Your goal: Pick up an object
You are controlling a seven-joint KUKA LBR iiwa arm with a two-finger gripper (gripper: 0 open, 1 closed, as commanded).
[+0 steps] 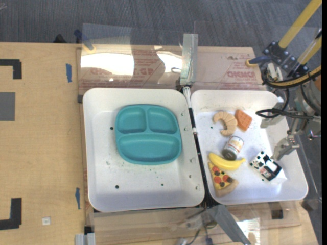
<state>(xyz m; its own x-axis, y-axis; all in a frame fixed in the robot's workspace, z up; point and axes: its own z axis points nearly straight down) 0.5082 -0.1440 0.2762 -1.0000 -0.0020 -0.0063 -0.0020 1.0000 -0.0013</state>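
End effector [287, 146] beside card [266, 166] (right bin)

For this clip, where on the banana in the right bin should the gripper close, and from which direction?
Probably the middle of the banana, coming straight down, fingers closing across its narrow width. It lies flat, curved, running left to right. The small can sits close above its middle and the pizza slice just below its left end, so the right half, toward the bare floor of the bin, likely gives more finger room.
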